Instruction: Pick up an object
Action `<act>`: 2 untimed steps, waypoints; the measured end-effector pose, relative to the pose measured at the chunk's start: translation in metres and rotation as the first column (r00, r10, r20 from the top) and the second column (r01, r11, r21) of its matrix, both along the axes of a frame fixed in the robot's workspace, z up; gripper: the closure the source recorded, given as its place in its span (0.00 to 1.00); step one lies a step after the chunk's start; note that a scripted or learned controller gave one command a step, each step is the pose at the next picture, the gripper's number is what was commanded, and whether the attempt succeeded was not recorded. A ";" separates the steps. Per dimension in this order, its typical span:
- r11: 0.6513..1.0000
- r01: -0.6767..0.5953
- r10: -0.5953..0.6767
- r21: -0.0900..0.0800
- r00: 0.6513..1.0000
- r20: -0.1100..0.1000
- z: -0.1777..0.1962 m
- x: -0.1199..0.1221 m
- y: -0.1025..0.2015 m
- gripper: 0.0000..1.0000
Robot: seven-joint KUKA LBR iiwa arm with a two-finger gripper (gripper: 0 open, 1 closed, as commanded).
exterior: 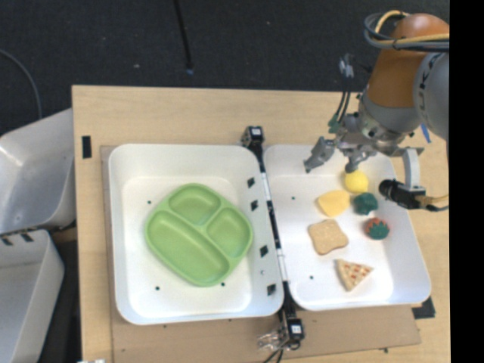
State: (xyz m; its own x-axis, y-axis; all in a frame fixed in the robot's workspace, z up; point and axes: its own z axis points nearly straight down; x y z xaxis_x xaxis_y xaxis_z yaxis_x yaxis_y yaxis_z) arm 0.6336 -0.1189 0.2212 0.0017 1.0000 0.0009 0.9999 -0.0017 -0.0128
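Nothing is picked yet: the gripper [344, 157] hangs with jaws wide and empty above the small round yellow ball [355, 181].

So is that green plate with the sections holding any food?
No. The green plate lies bare in the left bin; the food pieces are in the right bin.

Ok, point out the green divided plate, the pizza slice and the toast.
green divided plate [198, 234]: camera view, on its middle divider.
pizza slice [353, 273]: camera view, on its topping.
toast [327, 237]: camera view, on its centre.
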 end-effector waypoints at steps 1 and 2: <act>1.000 -0.003 0.004 -0.002 1.000 0.014 0.008 0.003 0.000 0.00; 1.000 -0.001 0.001 -0.002 1.000 0.010 -0.034 0.005 -0.001 0.00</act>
State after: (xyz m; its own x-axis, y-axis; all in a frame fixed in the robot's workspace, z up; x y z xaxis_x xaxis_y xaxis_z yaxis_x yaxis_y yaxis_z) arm 0.6390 -0.1197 0.1872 0.0005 1.0000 -0.0014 1.0000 -0.0005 -0.0027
